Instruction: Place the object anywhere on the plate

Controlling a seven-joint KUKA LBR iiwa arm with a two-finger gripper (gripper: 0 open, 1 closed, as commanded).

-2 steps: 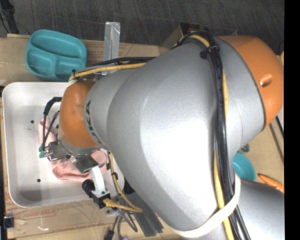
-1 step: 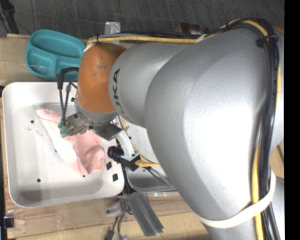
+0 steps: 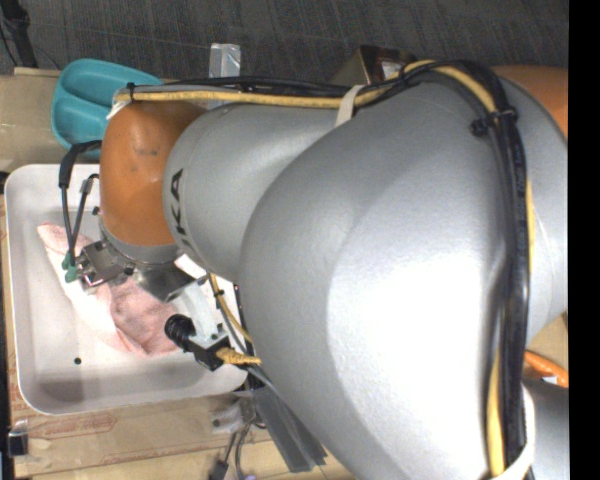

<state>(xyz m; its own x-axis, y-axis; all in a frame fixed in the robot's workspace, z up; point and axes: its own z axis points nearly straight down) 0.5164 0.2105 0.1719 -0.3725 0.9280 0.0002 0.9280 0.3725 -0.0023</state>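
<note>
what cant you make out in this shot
- Gripper: under the orange wrist band in the camera view; its fingers are hidden.
- Pink cloth: partly covered by the wrist, so whether it is held cannot be told.
- Plate: cannot be picked out; the arm covers most of the bench.
- Second bin: behind the arm.
- Teal object: beyond the left bin, partly hidden by the arm; unidentifiable.

The grey arm fills the view from 12 o'clock round to 6 o'clock, blocking any path over that side of the surface. In the white bin at 9 o'clock, a pink cloth lies crumpled near the middle, under the wrist. Bare floor lies open toward 7 o'clock and along the left wall. A teal object stands at 11 o'clock, just beyond the rim.
</note>
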